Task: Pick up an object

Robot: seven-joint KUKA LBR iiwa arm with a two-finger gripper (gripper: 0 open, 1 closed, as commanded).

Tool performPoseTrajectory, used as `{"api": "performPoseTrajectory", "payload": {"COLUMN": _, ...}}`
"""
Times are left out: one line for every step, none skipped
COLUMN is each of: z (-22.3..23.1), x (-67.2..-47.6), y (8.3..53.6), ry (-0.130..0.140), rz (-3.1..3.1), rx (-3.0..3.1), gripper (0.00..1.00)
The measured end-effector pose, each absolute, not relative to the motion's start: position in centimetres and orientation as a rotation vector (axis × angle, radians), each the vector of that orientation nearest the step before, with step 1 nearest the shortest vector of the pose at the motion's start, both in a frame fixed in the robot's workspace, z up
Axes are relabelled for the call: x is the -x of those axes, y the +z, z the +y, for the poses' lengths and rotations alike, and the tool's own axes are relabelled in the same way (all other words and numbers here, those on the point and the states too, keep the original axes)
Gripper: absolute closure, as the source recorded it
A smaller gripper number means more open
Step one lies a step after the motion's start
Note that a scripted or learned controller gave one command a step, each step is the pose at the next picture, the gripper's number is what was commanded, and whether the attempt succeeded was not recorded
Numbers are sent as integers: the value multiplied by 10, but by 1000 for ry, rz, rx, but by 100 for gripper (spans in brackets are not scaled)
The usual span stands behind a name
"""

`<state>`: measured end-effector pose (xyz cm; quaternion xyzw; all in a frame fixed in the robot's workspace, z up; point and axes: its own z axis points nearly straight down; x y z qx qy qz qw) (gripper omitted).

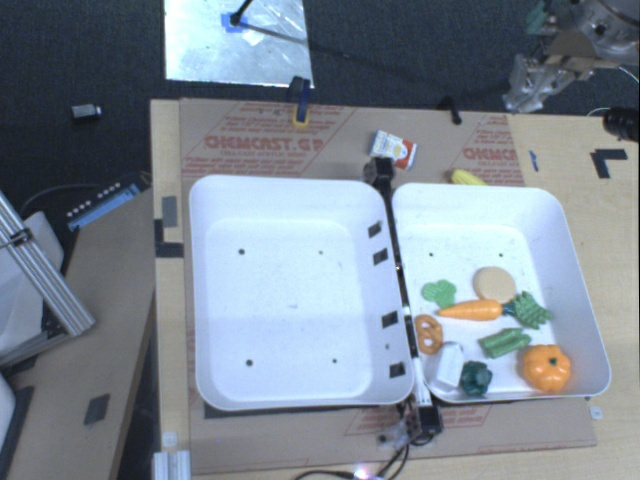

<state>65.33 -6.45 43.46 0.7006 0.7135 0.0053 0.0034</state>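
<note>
With my tool [527, 86] hanging beyond the right bin's [560, 218] far edge, its grip state unreadable, I judged the orange pumpkin [546, 366] in the near right corner the cleanest pick, approached straight down, clear of the green pod [504, 343].

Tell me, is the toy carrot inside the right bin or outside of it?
Inside. The toy carrot lies flat on the floor of the right bin, near its front, among other toy foods.
</note>
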Motion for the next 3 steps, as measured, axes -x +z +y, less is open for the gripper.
{"api": "performPoseTrajectory", "payload": {"z": 48, "x": -646, "y": 390, "ry": 2, "rz": 2235, "rx": -2209, "gripper": 100}}
{"api": "performPoseTrajectory", "payload": {"z": 198, "x": -667, "y": 393, "ry": 12, "rz": 2242, "rx": -2202, "gripper": 100}}
{"api": "performPoseTrajectory", "payload": {"z": 176, "x": -567, "y": 545, "ry": 22, "rz": 2227, "rx": -2209, "gripper": 100}}
